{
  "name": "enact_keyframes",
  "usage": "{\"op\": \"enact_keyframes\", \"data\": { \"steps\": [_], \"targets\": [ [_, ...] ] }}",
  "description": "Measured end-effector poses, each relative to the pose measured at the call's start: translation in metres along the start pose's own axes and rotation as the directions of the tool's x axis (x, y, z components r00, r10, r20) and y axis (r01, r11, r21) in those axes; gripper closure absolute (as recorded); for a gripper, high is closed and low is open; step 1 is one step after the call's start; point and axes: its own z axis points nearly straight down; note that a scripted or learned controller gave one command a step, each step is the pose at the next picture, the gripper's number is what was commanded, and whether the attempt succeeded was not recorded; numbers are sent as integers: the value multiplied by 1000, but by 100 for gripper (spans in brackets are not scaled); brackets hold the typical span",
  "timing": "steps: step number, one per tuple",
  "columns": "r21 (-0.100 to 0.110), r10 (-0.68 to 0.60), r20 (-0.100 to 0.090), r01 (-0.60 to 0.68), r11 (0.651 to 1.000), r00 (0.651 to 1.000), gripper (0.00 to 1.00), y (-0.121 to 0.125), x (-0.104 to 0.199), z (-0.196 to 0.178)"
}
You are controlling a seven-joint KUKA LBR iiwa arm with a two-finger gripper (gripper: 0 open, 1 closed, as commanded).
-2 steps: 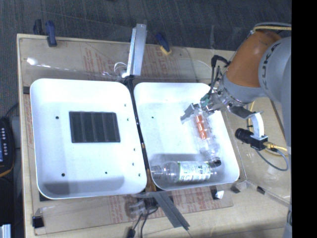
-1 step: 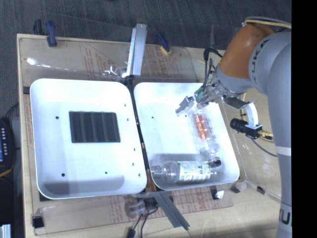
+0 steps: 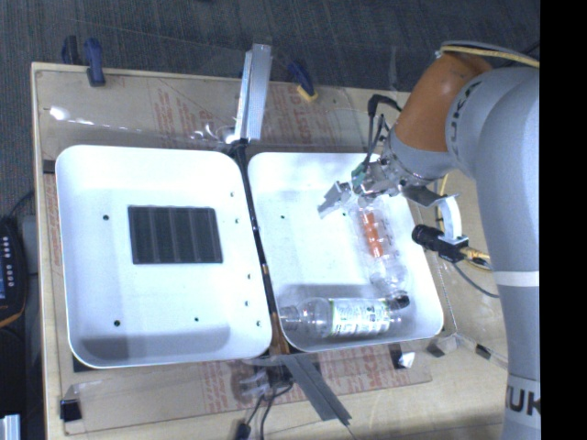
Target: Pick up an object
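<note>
I can't tell how the gripper (image 3: 353, 191) fingers sit above the orange-labelled bottle (image 3: 376, 236) right of centre; I expect the slick, round plastic could roll away.

Two bins sit side by side on the desk (image 3: 55, 99). The left bin (image 3: 83, 181) holds a ridged mat (image 3: 174, 235) at centre-left of frame. The right bin (image 3: 303, 209) holds one bottle (image 3: 344, 317) along its lower edge and another (image 3: 378, 243) toward its right side, beneath the gripper (image 3: 353, 189).

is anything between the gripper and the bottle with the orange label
Nothing visible does. The gripper sits in the right bin just above the top end of the orange-label bottle; the second bottle lies apart, along the near wall.
</note>
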Motion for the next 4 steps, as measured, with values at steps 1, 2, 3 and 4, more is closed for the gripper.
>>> {"op": "enact_keyframes", "data": {
  "steps": [1,2,3,4],
  "targets": [
    [-3,-135,3,135,991,991,0,-39,8,-69],
    [2,-188,-1,188,982,982,0,-16,5,-25],
    [-3,-234,4,234,972,972,0,-5,2,-34],
    [-6,-332,8,332,943,943,0,6,1,-39]
  ]
}}
